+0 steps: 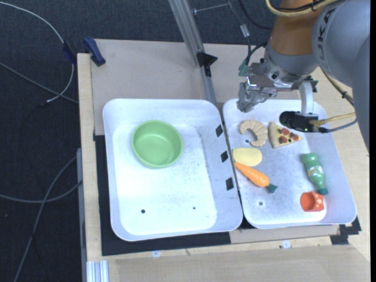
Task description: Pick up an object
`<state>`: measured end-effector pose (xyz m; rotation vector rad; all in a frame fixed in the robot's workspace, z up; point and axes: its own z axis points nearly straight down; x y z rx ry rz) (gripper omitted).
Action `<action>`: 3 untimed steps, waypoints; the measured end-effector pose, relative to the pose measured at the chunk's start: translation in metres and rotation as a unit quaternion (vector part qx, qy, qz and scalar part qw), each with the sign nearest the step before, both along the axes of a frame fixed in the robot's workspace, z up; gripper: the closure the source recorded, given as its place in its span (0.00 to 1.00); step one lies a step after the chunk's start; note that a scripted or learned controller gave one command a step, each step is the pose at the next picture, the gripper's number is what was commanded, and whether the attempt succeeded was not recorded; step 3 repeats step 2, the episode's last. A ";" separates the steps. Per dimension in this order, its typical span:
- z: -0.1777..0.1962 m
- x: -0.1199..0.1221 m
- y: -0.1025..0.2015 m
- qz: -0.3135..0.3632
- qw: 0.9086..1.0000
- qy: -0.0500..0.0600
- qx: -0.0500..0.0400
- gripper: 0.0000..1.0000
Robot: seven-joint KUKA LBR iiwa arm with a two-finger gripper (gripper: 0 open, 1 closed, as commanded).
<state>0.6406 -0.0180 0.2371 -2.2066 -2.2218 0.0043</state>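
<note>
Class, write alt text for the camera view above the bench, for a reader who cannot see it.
A grey and orange robot arm's gripper hovers over the far edge of the right bin, which holds a croissant, pizza slice, potato, carrot, green bottle and a small red object. The left bin holds a green bowl.

**Hidden, cropped and unclear bits**

You lose the arm [329, 22] past the top and right edges; only its wrist end is in frame. The gripper [247, 101] hangs over the far left corner of the right bin [341, 210], but you can't tell how its fingers stand, too dark and small. The right bin's far rim is partly covered by the wrist hardware. The grey pole [188, 34] is cut off at the top edge. The bench [147, 63] runs out the bottom edge.
</note>
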 end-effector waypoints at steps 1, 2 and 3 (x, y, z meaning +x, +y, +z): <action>0.011 0.009 0.057 0.000 1.000 -0.006 -0.001 1.00; 0.015 0.027 0.107 -0.001 1.000 -0.006 -0.001 1.00; 0.015 0.027 0.107 -0.001 1.000 -0.006 -0.001 1.00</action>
